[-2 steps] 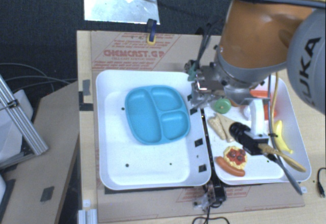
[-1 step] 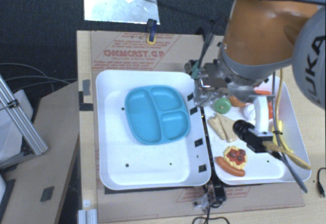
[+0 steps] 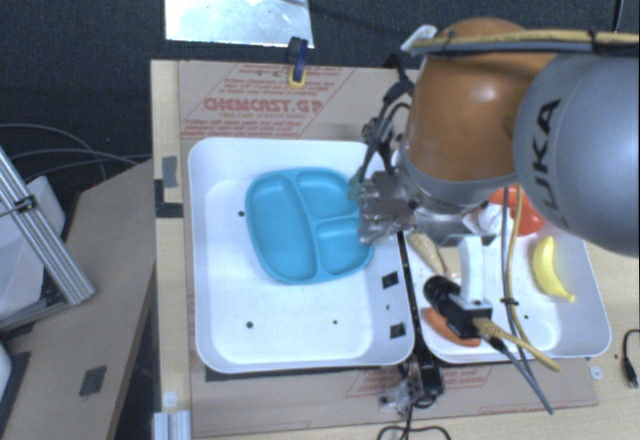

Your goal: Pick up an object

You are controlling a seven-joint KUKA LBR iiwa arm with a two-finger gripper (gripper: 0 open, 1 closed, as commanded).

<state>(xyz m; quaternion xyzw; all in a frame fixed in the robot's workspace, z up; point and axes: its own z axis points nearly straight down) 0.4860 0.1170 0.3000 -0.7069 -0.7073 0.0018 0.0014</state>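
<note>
The arm [image 3: 520,128] is reaching in from the right, bending low over the seam between the two bins. Its tool [image 3: 372,211] is hanging at the blue divided plate's [image 3: 300,223] right rim; whether anything is gripped, I cannot tell. The plate is lying in the left bin [image 3: 290,338]. A banana [image 3: 549,268] is sitting in the right bin [image 3: 590,328].

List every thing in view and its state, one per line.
Blue plate: flat in the left bin, right side up.
Banana: lying in the right bin.
Orange object: lying at the right bin's front.
Gripper: over the plate's right edge.
</note>
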